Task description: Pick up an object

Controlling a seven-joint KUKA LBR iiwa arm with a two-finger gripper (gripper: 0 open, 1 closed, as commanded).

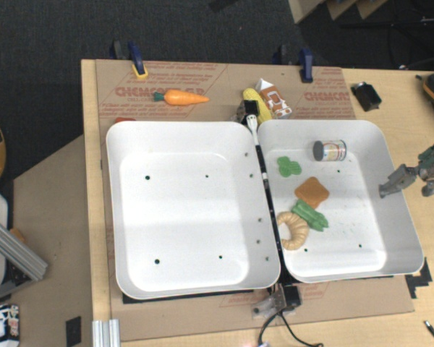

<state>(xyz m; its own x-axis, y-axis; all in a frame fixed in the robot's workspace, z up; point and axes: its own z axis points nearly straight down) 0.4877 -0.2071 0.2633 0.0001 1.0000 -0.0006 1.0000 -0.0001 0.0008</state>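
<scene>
The right bin (390, 251) holds a small tin can (330, 150) lying on its side, a green leafy toy (288, 167), an orange-brown toast piece (312, 191), a green vegetable toy (312, 217) and a tan croissant (293, 231). My gripper (396, 181) hangs over the right bin's right rim, at about the height of the toast and well to the right of it. It touches none of the objects, and nothing shows in its grasp.
The left bin (130, 215) lies beside the right one. Behind the bins on the cardboard lie a carrot (182, 97), a yellow banana-like item (252, 100), a small carton (275, 101) and a black block (366, 96). Two clamps (137, 62) (306, 63) hold the far edge.
</scene>
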